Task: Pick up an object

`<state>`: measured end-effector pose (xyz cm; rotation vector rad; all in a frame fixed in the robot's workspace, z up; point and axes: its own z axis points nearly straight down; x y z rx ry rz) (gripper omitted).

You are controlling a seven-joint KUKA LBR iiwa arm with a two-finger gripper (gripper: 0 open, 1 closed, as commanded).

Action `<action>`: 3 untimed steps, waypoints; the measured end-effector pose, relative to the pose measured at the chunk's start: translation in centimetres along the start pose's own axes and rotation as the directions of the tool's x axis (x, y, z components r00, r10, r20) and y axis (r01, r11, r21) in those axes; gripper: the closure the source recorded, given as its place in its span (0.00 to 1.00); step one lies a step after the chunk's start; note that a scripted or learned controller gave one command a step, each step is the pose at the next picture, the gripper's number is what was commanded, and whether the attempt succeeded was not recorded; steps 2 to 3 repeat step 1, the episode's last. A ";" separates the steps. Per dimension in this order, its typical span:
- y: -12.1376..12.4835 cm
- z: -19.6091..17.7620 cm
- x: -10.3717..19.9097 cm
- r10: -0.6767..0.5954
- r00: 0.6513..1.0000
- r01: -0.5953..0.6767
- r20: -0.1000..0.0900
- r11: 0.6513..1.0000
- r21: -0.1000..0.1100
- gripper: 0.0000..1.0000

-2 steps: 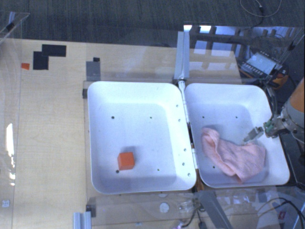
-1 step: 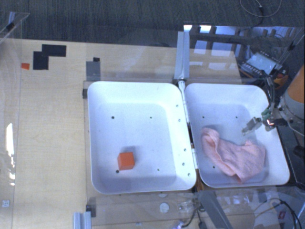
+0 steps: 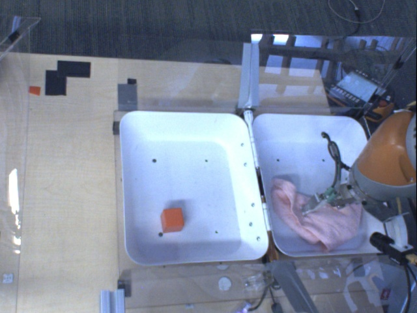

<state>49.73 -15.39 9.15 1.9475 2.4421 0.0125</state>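
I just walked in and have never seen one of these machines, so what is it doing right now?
A robot arm reaches in from the right, with its pincer down on a crumpled pink cloth in the right white bin. It seems to be trying to pick the cloth up, but I cannot tell whether it has a grip on it. A small orange block sits untouched in the left white bin.

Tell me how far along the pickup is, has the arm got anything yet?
Done so far: the arm has reached into the right bin, and the gripper is down on the pink cloth. In hand: nothing clearly, since the cloth lies crumpled on the bin floor and I can't tell whether it is gripped. Left: grip and lift. The orange block sits untouched in the left bin.
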 end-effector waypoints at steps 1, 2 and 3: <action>0.9 -0.1 5.6 -0.062 0.998 0.062 -0.001 0.998 -0.004 0.00; 0.9 -0.1 5.6 -0.062 0.998 0.062 -0.001 0.998 -0.004 0.00; 0.9 -0.1 5.6 -0.062 0.998 0.062 -0.001 0.998 -0.004 0.00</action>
